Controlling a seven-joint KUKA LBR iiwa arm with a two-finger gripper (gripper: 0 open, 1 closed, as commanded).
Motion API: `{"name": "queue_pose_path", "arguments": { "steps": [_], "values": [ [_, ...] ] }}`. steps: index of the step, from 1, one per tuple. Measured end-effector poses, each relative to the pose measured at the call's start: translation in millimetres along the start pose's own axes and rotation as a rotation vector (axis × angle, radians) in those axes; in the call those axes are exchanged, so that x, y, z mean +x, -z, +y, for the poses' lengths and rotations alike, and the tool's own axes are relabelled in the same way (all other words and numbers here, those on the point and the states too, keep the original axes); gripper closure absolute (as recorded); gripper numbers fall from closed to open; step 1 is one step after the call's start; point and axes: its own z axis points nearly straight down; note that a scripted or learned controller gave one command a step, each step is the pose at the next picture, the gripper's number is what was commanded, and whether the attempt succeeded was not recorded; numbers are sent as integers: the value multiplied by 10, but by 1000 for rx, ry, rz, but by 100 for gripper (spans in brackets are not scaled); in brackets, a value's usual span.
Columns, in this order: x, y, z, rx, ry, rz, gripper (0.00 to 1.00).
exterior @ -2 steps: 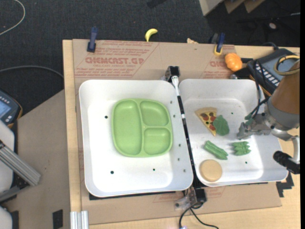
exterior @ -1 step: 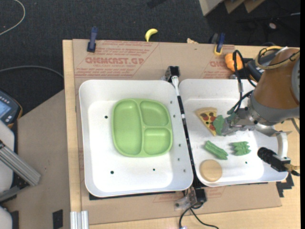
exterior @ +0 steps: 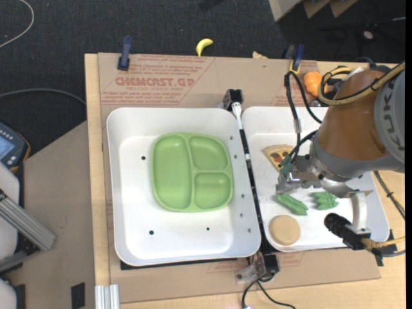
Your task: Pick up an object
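Camera view, right bin (exterior: 380,221): gripper (exterior: 288,180) above green toy (exterior: 291,203), finger state untellable; light, stiff, likely best grasped mid-length.

A robotics lab: clamped bench (exterior: 161,76), loose cables (exterior: 19,8), dark carpet (exterior: 96,11).

L bin (exterior: 122,192) holds a divided tray (exterior: 192,171) at its middle; R bin (exterior: 257,118), touching it, holds a pizza slice (exterior: 278,154) at back, two veg pieces (exterior: 291,203) mid, a round cookie (exterior: 284,230) in front, w/ the hand (exterior: 290,176) over them.
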Motion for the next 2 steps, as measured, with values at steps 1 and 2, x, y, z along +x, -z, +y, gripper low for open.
{"name": "queue_pose_path", "arguments": {
  "steps": [1, 2],
  "values": [
    [484, 991, -45, -13, 3, -2, 100],
    [1373, 641, -68, 4, 5, -2, 100]
  ]
}}
